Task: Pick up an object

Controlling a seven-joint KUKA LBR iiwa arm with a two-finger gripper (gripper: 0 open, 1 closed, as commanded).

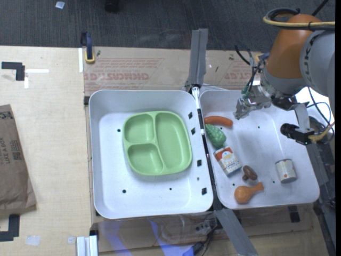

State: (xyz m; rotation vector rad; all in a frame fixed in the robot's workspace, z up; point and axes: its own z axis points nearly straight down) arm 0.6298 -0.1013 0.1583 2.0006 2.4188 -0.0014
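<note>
Carrot [219, 121] lies just below-left of gripper [241, 111], nearest target in right bin [266, 193]. Gripper low over bin, nothing visibly held; finger opening unclear. Broccoli [216, 136] crowds carrot, complicating approach.

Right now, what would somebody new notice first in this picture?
Probably the pale green divided plate, lying alone in the left bin. Next, the arm's orange band at upper right, with the pincer hanging over the right bin, just right of an orange carrot and a green leafy toy.
</note>
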